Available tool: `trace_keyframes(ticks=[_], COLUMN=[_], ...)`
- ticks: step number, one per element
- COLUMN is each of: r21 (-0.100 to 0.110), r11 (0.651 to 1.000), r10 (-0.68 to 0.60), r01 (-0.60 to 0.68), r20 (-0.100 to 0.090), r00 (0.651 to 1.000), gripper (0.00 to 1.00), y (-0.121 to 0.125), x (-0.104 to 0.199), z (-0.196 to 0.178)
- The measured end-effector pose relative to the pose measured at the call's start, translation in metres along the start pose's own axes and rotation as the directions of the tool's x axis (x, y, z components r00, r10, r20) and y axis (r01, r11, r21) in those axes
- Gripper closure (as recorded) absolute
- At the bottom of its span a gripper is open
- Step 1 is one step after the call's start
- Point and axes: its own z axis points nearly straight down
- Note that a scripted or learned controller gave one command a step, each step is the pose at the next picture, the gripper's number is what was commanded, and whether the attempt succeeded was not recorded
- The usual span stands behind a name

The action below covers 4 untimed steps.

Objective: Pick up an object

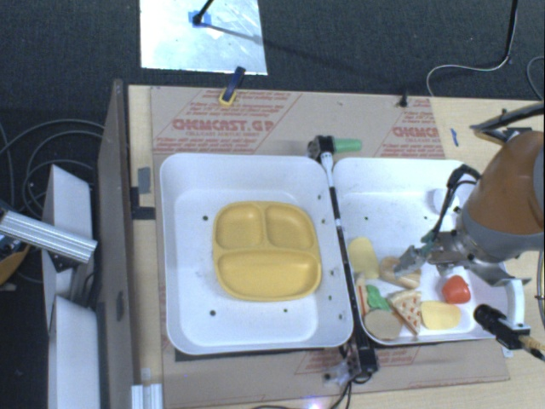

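The right bin (392, 194) holds several toy foods along its near side. Among them are a pale yellow piece (364, 256), a tan piece (396, 272), a green and orange piece (371, 298), a wedge slice (407, 309), a round brown piece (383, 325), a yellow piece (440, 315) and a red tomato (456, 290). My gripper (419, 258) reaches in from the right and hangs low over the tan piece, just left of the tomato. The arm's orange body covers the bin's right side.
The left bin (187, 228) carries a yellow divided plate (265, 250) in its middle. A black ridge (338, 228) separates the two bins. A small white object (436, 199) lies at the right bin's far right. Cables run across the floor beyond the bench.
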Motion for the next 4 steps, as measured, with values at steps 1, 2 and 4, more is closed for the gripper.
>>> trace_keyframes(ticks=[1, 2, 4], r21=[-0.015, -0.021, -0.016], r11=[1.0, 1.0, 1.0], r10=[0.007, 0.001, 0.005], r01=[-0.007, -0.001, -0.005], r20=[0.007, 0.01, 0.007], r00=[1.0, 1.0, 1.0], gripper=[0.0, 0.0, 1.0], y=[-0.002, 0.068, 0.026], x=[-0.002, -0.018, 0.011], z=[0.066, 0.062, 0.052])
